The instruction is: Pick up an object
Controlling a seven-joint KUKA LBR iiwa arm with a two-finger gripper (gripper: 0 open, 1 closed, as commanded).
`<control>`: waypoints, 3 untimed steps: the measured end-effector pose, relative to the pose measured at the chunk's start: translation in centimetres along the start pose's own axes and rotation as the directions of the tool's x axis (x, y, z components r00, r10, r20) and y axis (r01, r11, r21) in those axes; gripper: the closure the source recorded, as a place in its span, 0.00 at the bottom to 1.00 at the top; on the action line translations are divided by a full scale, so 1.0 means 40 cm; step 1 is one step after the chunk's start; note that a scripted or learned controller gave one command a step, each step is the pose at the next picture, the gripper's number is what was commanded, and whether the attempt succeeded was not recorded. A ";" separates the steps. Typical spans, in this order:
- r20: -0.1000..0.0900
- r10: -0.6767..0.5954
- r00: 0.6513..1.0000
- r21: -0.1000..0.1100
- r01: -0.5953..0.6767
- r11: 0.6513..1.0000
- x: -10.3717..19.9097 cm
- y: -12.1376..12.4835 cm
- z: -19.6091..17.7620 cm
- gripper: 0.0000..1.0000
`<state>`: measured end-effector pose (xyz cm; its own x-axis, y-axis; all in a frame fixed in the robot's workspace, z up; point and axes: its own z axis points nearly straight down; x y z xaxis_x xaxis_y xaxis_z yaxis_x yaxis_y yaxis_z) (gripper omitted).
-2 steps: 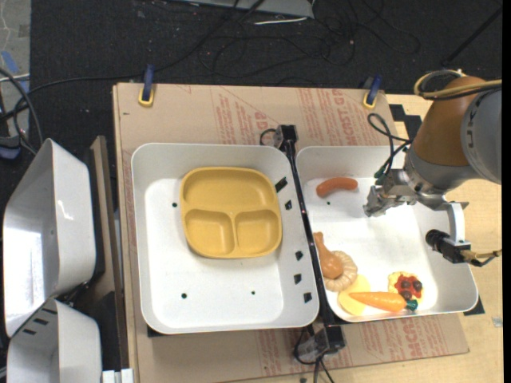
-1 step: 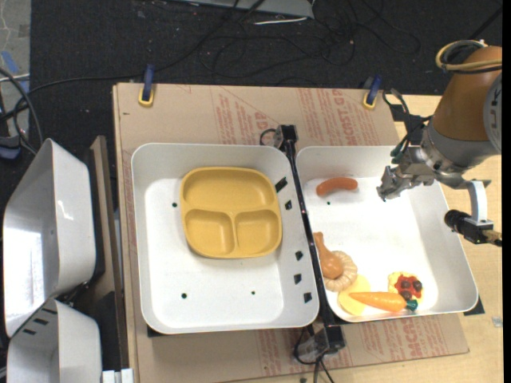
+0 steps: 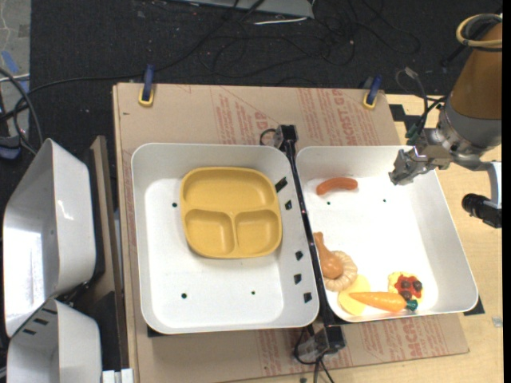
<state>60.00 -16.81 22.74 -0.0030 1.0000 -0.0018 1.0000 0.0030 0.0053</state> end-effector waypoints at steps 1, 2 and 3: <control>-0.003 -0.004 1.000 0.006 0.004 1.000 0.131 -0.025 -0.027 1.00; -0.003 -0.005 1.000 0.006 0.005 1.000 0.256 -0.048 -0.045 1.00; -0.003 -0.004 1.000 0.008 0.004 1.000 0.377 -0.086 -0.012 1.00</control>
<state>56.51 -1.75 23.17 -0.0071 1.0000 0.0013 1.0000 0.0071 -0.0030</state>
